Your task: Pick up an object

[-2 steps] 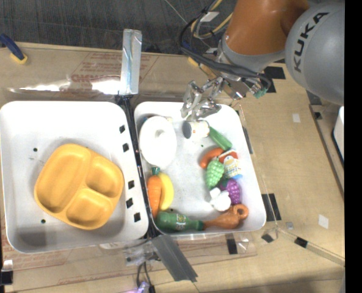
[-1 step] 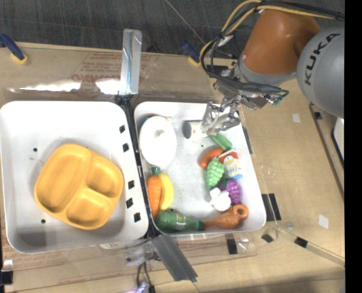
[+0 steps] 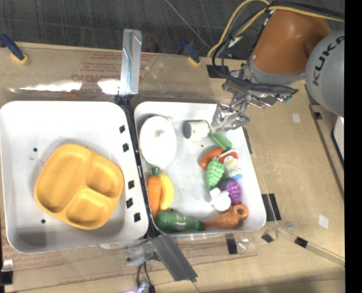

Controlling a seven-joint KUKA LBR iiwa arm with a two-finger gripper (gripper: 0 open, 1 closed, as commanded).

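Claw over the right bin's far corner

The claw (image 3: pixel 229 119) hangs above the upper right corner of the right bin (image 3: pixel 187 215); whether it is wide or narrow cannot be told, and nothing shows between it. Just left of it lies a small white cup (image 3: pixel 196 129), further left a white bowl (image 3: pixel 157 138). Directly below sit a green pepper (image 3: pixel 220 140) and green grapes (image 3: pixel 214 173). Far left, 1 yellow divided plate (image 3: pixel 79 184) fills the left bin (image 3: pixel 16 127)

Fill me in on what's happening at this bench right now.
A grey robot arm reaches in from the right, its pincer hanging over the far right corner of the right bin, near a small white cup. Nothing shows between its fingers. That bin holds toy food: a white plate, carrot, green bottle. The left bin holds a yellow divided tray.
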